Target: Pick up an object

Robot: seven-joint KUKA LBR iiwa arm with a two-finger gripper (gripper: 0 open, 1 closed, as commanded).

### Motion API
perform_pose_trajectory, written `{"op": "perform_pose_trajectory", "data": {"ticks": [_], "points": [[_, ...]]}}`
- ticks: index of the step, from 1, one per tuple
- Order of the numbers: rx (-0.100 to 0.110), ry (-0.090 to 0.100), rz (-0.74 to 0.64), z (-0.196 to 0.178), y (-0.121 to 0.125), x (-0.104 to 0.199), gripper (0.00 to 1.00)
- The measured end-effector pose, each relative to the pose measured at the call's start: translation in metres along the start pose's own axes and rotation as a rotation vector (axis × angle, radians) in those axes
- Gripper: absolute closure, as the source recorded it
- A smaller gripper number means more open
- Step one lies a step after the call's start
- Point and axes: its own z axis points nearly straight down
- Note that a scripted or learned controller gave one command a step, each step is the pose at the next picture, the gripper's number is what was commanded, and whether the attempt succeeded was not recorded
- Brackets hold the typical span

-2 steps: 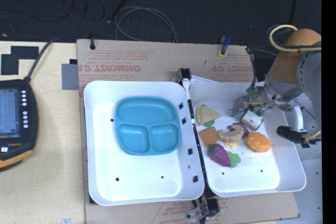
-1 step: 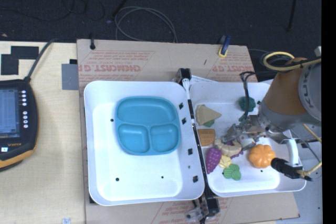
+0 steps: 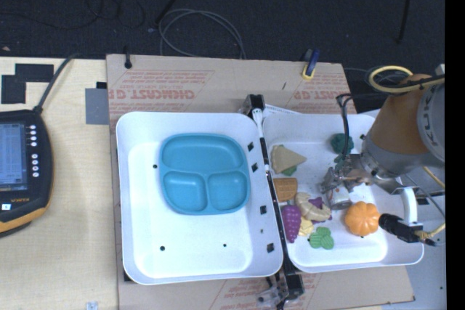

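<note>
My gripper (image 3: 336,184) hangs low in the middle of the right bin (image 3: 407,252), reaching in from the right on the grey arm with its orange band (image 3: 398,123). Several toy foods lie around it. A tan wedge (image 3: 287,155) and a brown slice (image 3: 285,189) are to its left. Purple grapes (image 3: 290,221), a pale peanut-shaped piece (image 3: 314,210) and a green broccoli (image 3: 321,237) lie in front and to its left. An orange pumpkin (image 3: 362,218) sits just in front to its right. A dark green piece (image 3: 340,142) lies behind it. I see nothing clearly held.
The left bin (image 3: 138,229) holds a blue divided plate (image 3: 203,173). A teach pendant (image 3: 16,163) lies on the bench at far left. Cables (image 3: 392,75) run near the arm at the right, and a divider ridge (image 3: 265,185) separates the bins.
</note>
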Motion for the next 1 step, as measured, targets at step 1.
{"op": "perform_pose_trajectory", "data": {"ticks": [1], "points": [[-0.004,-0.006,-0.011,0.0103,0.0899,0.0431,1.00]]}}
